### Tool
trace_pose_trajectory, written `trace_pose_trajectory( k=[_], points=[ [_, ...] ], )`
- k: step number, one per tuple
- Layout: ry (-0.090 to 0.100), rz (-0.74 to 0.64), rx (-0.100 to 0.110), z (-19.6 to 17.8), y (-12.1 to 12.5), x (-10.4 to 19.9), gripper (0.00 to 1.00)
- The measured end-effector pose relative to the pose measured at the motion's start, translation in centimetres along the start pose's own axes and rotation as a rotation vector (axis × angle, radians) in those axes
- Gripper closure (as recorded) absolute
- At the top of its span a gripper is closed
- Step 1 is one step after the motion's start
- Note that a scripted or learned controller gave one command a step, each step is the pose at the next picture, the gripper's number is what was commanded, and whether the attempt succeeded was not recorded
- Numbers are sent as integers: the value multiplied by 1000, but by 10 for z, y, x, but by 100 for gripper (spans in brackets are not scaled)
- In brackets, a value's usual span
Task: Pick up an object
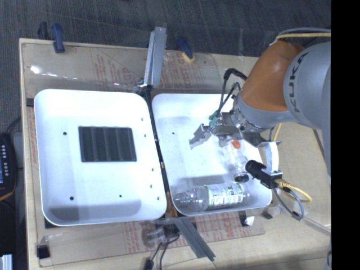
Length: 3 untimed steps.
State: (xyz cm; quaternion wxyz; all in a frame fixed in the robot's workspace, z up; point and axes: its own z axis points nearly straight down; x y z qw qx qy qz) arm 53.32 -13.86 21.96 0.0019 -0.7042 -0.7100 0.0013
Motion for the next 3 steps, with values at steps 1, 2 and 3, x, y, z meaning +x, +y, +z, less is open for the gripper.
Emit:
trace_pose_trajectory(
  k=[1,2,3],
  points=[
    [-2,-50,-4,-13,20,-61,0],
    [-2,-60,-1,31,60,-70,0],
    [-2,-111,-3,5,76,-72,0]
  ],
)
